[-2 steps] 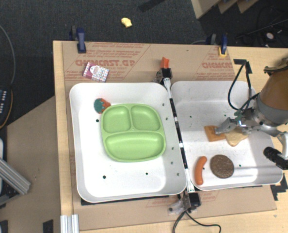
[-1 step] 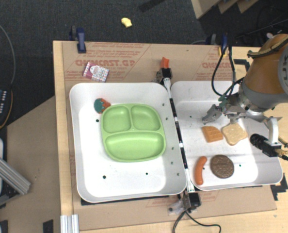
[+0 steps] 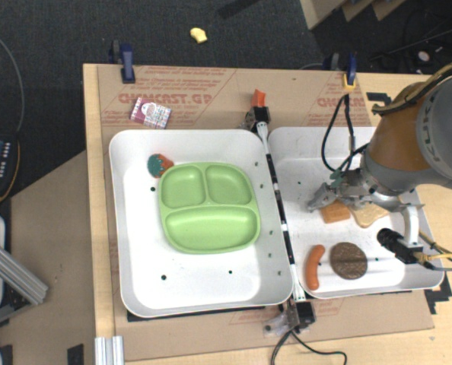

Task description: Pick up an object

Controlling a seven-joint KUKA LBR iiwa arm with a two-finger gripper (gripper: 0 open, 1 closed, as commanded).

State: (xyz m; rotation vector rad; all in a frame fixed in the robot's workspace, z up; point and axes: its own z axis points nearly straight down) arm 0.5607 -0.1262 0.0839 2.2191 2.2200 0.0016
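In the right bin [image 3: 302,154] my gripper [image 3: 334,195] is low, right above an orange-tan block [image 3: 335,214] and close to touching it. A pale toast-like slice [image 3: 369,216] lies just right of that block, partly under the wrist. Nearer the front are a brown round patty [image 3: 349,261] and an orange sausage [image 3: 314,267]. The arm's grey body with its orange band [image 3: 397,139] covers the bin's right side. In the left bin [image 3: 135,234] sits a green divided plate [image 3: 208,206] with a small red and green item [image 3: 160,164] at its back left corner.
A black cable [image 3: 334,131] loops down to the wrist. A black fitting [image 3: 397,245] sticks out over the right bin's front right. A pink card [image 3: 150,112] lies on the board behind the left bin. Clamps [image 3: 259,114] hold the wall between the bins.
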